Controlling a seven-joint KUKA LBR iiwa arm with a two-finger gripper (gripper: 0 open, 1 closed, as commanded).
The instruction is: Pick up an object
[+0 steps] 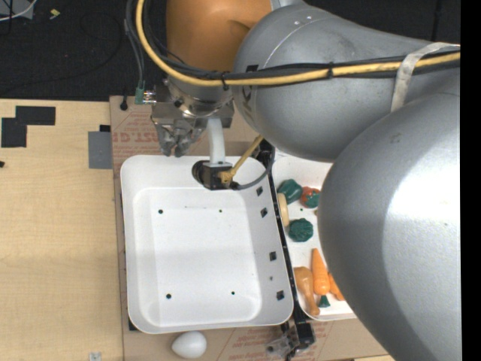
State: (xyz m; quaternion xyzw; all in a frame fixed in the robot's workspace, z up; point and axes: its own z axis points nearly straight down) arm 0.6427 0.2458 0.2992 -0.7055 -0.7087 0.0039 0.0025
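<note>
Dark floor with loose cables runs along the back, and below it sits the pale plywood table (52,224) carrying two shallow white plastic bins side by side. Left bin (195,247) has just a few small dark dots on its floor, while the right bin (325,173) holds all the candidates: a long orange carrot-shaped toy (320,271), a dark green bumpy round toy (301,229), a small orange and green piece (310,197) and a pale yellowish one (284,190), bunched along the inner wall, probably just where they got dumped. One white egg-shaped object (189,344) lies outside on the cardboard sheet (240,341) in front of the left bin. Big grey arm (376,164) with the orange band (214,17) sweeps across from the right, covering most of the right bin, and the tool (179,140) hangs above the far rim of the left bin, well apart from the toys. Can't tell if it's open or closed, honestly, it's a dark blur, and I see nothing in it. Red printing on the cardboard is mirrored or upside down, unreadable to me.
</note>
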